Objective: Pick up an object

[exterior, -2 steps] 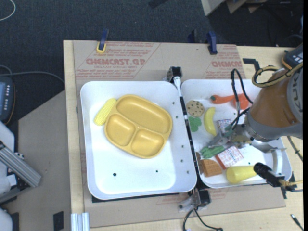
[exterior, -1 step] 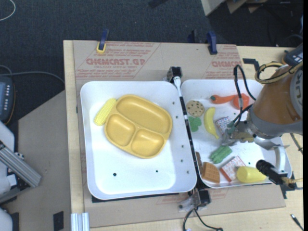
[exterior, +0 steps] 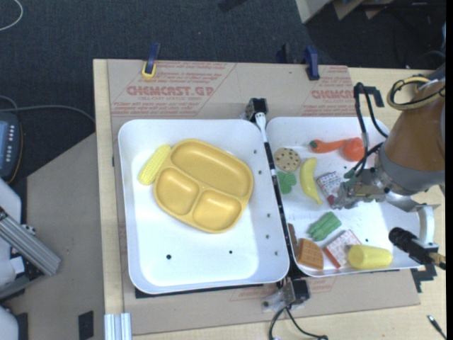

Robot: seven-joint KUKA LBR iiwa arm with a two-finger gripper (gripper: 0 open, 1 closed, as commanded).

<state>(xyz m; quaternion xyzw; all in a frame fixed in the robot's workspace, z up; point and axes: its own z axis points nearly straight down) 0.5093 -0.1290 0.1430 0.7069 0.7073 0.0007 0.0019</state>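
The red-and-white packet [exterior: 328, 184] lying flat in the right bin [exterior: 375, 126], touching your gripper [exterior: 345, 195], looks light, thin and crinkly, so take it by an edge, though you cannot tell the gripper's state.

Legible text was confined to the bench board [exterior: 212, 83] beneath the bins. Red block lettering reading "CHEMCAST GP" [exterior: 170, 91] was printed along the board's far edge, beyond the left bin [exterior: 141, 190], with a line of smaller red print below it that was too small to read. A second, partly covered instance of the same red lettering [exterior: 331, 93] stood near the board's far right corner, beyond the right bin [exterior: 283, 129]. Small red-and-white packets [exterior: 330, 184] in the right bin carried print that could not be read.
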